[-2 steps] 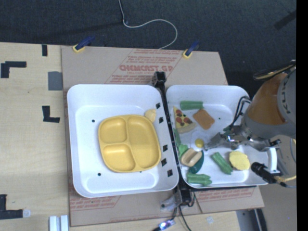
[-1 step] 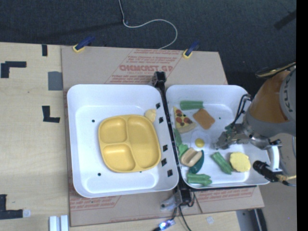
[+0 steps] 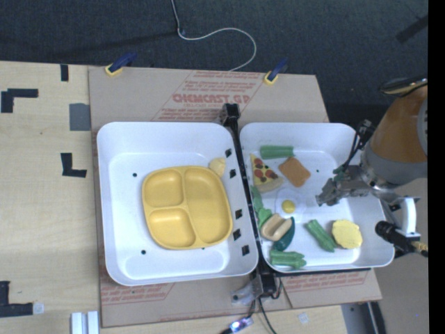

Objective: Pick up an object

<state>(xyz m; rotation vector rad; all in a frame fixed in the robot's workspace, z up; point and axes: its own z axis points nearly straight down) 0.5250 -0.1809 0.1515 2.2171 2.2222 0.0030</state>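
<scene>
Two white bins (image 3: 111,158) on cardboard: one yellow tray (image 3: 186,207), about nine toy foods (image 3: 278,193); arm's grip state unclear.

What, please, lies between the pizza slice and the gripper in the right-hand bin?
In the camera view, a brown toast slice lies between the pizza slice and the gripper, then bare white bin floor.

Yellow divided plate (image 3: 186,207) in a white bin (image 3: 115,186). Brown toast slice (image 3: 295,172), green bean pod (image 3: 277,151). Red lettering on tan cardboard (image 3: 208,92).
</scene>
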